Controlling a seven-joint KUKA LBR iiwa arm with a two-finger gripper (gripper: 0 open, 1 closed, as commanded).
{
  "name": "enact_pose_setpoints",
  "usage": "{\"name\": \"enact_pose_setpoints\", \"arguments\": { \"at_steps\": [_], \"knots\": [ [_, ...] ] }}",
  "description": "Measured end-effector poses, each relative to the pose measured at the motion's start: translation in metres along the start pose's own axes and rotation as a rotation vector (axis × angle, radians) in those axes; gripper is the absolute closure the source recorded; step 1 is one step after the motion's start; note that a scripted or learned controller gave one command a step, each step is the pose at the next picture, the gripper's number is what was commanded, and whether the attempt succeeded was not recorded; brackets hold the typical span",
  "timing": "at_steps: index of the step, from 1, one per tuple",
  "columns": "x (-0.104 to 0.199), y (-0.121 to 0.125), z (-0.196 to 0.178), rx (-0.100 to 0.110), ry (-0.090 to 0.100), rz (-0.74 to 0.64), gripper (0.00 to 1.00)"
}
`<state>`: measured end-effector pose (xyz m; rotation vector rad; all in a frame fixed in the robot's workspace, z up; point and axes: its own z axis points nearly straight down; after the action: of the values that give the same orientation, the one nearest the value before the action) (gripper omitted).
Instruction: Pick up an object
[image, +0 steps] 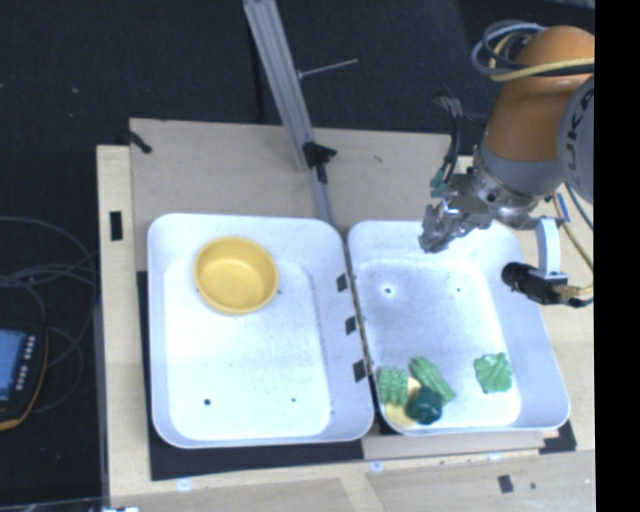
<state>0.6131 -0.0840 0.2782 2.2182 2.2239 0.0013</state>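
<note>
The gripper (438, 236) hangs over the far edge of the right bin (535, 340), its state impossible to tell, well apart from the green objects (428, 380) clustered at the bin's near end, so by my judgement nothing is picked up yet.

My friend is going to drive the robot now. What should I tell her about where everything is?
Gripper: over the far edge of the right bin, nothing seen between its fingers; open or shut is unclear.
Things: a yellow bowl sits in the left bin. Green toys cluster at the right bin's near edge, with one more green piece slightly apart to the right.
Done: nothing picked up yet.
Left: move down to one object, grasp it and lift it.
</note>
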Motion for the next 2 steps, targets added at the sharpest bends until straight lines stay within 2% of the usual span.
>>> {"name": "enact_pose_setpoints", "arguments": {
  "at_steps": [1,2],
  "knots": [
    [0.056,-0.005,-0.003,-0.001,0.001,-0.001,1.00],
    [0.097,-0.006,0.004,0.000,0.000,0.000,1.00]
  ]
}}
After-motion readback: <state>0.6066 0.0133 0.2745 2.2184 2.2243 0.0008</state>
